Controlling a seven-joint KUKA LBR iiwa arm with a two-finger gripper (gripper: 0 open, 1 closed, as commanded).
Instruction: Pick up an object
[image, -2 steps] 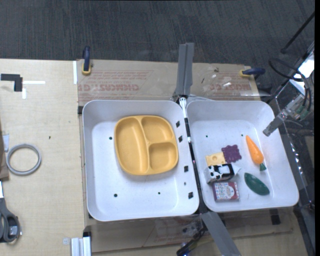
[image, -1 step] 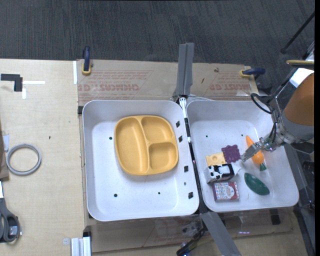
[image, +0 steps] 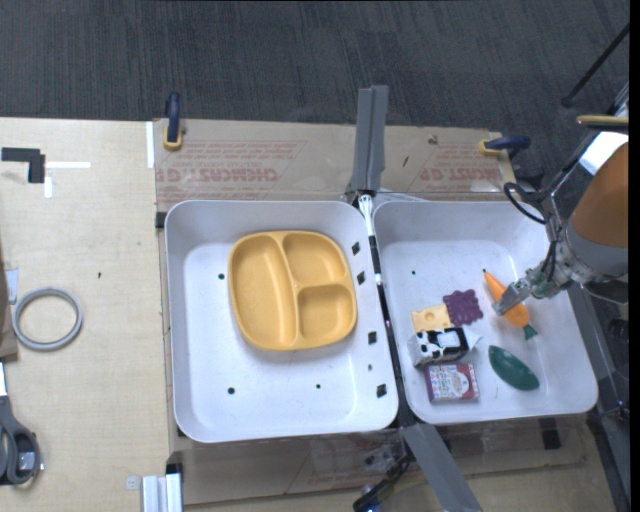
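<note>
**End effector hovering at the orange carrot in the right bin**

The grey arm's end effector (image: 522, 296) is reaching into the right shallow white bin (image: 585, 392), near that bin's right wall, and is sitting right at the small orange carrot-shaped toy (image: 497, 287). Whether anything is gripped cannot be told; the tip is too small and blurred here.

The carrot is looking like the likeliest target. Judging by its look, it is a light, stiff plastic piece, smooth and tapered, so it is liable to slip out along its length; taking it across the thicker middle seems safest.

Counting the right bin's contents: one orange carrot, one purple bumpy toy (image: 462, 305), one yellow cheese-like wedge (image: 432, 319), one black-and-white toy (image: 441, 345), one flat red-and-white packet (image: 452, 381) near the front edge, and one dark green leaf-shaped piece (image: 514, 368) toward the front right corner. All six are lying close together, some touching.

The left shallow white bin (image: 190, 380) is carrying one yellow divided plate (image: 293, 290) with three compartments. One grey ring (image: 45, 318) is lying on the counter (image: 90, 220) toward its left edge.
</note>
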